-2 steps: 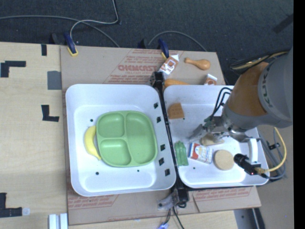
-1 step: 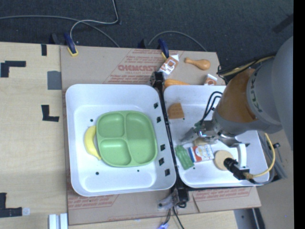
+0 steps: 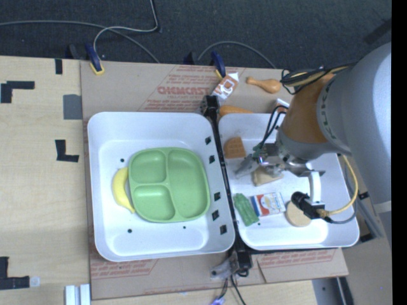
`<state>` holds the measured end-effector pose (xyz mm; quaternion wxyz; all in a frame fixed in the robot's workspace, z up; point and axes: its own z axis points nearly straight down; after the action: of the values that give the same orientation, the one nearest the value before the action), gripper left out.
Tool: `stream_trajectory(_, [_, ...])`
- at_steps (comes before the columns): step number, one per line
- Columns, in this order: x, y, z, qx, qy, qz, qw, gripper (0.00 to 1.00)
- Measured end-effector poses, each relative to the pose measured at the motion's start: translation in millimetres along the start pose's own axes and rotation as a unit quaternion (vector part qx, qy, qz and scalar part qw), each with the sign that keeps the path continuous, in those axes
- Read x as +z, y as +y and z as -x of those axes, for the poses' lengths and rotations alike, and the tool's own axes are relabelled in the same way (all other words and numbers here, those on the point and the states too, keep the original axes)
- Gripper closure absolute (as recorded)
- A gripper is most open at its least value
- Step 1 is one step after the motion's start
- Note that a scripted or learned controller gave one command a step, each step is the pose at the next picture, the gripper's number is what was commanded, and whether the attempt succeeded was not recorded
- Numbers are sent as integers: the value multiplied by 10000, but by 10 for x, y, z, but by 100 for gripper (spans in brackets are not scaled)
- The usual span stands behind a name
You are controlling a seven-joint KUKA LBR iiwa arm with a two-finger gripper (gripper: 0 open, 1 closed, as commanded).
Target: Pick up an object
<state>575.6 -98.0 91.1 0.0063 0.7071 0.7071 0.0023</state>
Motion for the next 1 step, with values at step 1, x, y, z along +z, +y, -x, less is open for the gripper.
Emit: stream_trajectory(1, [-109,19,0,-2,-3,33,10000,100])
